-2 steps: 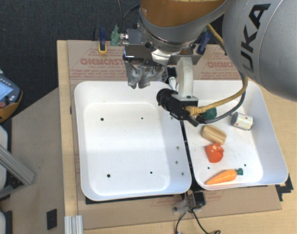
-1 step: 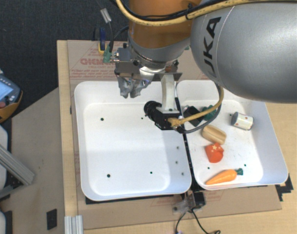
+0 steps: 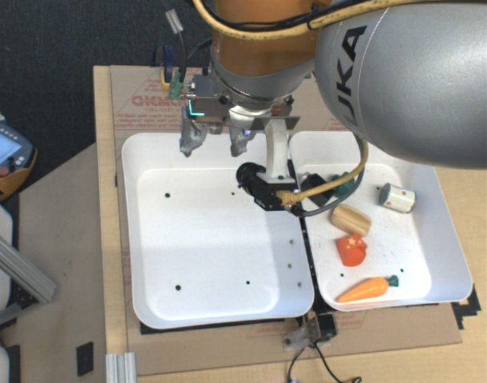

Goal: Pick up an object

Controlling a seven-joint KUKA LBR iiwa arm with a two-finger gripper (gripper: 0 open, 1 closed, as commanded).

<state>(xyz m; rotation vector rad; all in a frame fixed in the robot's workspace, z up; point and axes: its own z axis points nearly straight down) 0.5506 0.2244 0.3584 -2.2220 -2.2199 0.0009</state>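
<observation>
Open and empty, the two-finger gripper [image 3: 217,142] hangs over the left white bin [image 3: 148,238]; it should swing right toward the orange plastic carrot [image 3: 363,289].

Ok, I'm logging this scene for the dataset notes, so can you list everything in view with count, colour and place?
bins: two, white, side by side on the bench
carrot: one, orange with a green tip, front of the right bin
tomato-like piece: one, red, right bin, just behind the carrot
cylinder block: one, tan, right bin, behind the red piece
small cylinder: one, white with a dark end, back right of the right bin
cardboard sheet: one, brown, under both bins
arm: one, grey with an orange band, reaching in from the right
cables: black and yellow, hanging over the divide between the bins
tool: one, grey, fingers apart, above the back rim of the left bin
</observation>
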